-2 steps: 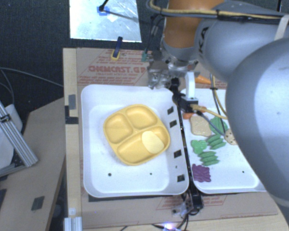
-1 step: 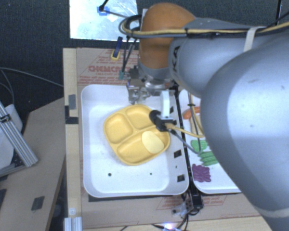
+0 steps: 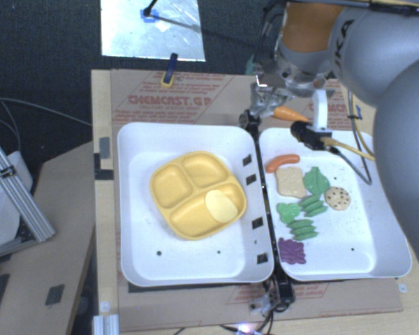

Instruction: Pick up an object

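Grey arm's two-finger gripper (image 3: 288,112) raised over the right shallow white bin's (image 3: 387,246) far rim, pinching a small orange carrot-shaped toy (image 3: 291,114). Best kept clamped and lifted straight up, clear of the rim. Below in that bin: orange sausage-shaped toy (image 3: 283,162), tan bread slice (image 3: 290,182), green leaf (image 3: 315,181), speckled round cookie (image 3: 337,198), purple grape cluster (image 3: 292,251).

Grey rounded arm (image 3: 391,54), orange band (image 3: 321,9), yellow cable (image 3: 353,147) trailing.
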Motion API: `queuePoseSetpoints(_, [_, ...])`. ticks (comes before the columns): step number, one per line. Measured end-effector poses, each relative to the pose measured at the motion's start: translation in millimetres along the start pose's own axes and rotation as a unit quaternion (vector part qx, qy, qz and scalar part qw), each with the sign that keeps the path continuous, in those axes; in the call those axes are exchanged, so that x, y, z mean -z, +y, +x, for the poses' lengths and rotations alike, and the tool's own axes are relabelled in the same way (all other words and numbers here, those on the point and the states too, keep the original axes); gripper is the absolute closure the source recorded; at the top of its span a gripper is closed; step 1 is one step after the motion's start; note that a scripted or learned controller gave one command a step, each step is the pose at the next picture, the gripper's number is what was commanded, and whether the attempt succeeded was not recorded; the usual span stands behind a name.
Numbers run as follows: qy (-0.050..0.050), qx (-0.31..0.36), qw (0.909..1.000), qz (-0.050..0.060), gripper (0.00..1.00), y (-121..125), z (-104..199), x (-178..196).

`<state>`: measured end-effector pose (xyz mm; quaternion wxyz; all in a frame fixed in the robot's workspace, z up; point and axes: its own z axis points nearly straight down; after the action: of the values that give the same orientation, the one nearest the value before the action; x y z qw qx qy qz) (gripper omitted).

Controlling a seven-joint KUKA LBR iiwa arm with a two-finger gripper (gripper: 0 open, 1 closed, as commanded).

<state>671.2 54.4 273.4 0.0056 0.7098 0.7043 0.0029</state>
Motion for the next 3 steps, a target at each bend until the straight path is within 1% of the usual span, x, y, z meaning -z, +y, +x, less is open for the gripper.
queuePoseSetpoints(1, [0.004,0.009,0.9999,0.006,1.00,-25,92,-27])
queuePoseSetpoints(2, [0.001,0.004,0.9999,0.012,1.00,-110,76,-82])
queuePoseSetpoints(3, [0.006,0.009,0.9999,-0.001,1.00,-165,115,68])
